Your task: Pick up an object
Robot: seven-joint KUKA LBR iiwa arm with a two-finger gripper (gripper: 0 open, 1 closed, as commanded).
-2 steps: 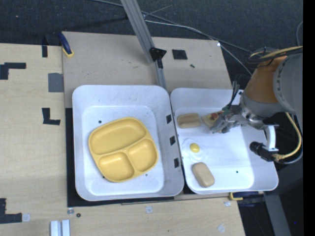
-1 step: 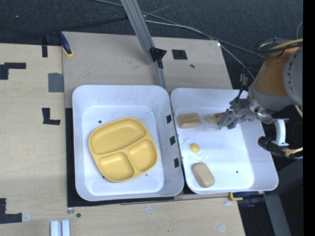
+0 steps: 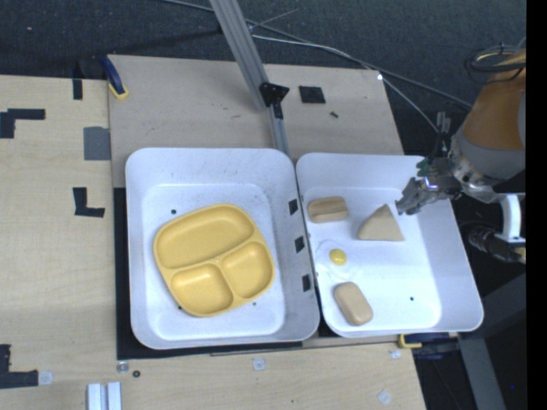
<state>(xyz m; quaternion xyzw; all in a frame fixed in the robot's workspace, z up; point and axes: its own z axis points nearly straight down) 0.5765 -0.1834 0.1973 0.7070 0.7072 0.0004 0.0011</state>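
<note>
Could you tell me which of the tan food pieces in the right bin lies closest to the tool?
The wedge-shaped piece, just left of the tool. The rectangular piece and the oval piece lie farther away.

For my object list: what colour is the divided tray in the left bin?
Yellow; the divided tray shows clearly in the camera view.

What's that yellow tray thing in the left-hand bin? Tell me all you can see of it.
The yellow tray is a rounded, shallow dish that looks like plastic, moulded into three compartments: one long one across its upper side and two smaller ones below. All three look bare. It lies flat and right way up, turned at a slant, on the floor of the left bin, roughly central. Nothing else touches it; the pincer is over the other bin.
</note>
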